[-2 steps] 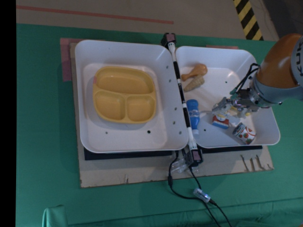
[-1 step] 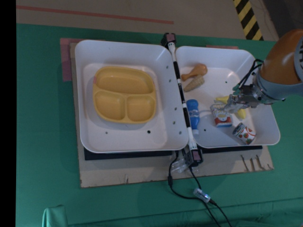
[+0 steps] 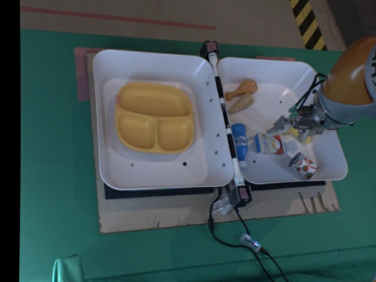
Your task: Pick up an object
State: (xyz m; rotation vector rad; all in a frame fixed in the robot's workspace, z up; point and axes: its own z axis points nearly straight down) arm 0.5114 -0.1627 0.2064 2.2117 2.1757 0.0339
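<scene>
1. The desk [image 3: 53, 157] carries two white bins side by side: the left bin [image 3: 154, 175] and the right bin [image 3: 276, 69].
2. A yellow divided tray [image 3: 155, 117] lies in the left bin.
3. In the right bin a toy drumstick [image 3: 242, 89] and a tan cone [image 3: 241, 103] lie at the far left, a blue bottle [image 3: 238, 140] beside the middle rim, a white pouch [image 3: 269, 144] in the centre, and a small printed cup [image 3: 302, 165] at the near right.
4. The pincer [image 3: 288, 125] hangs over the right bin just above the white pouch; whether it is spread or pressed together cannot be told.
</scene>
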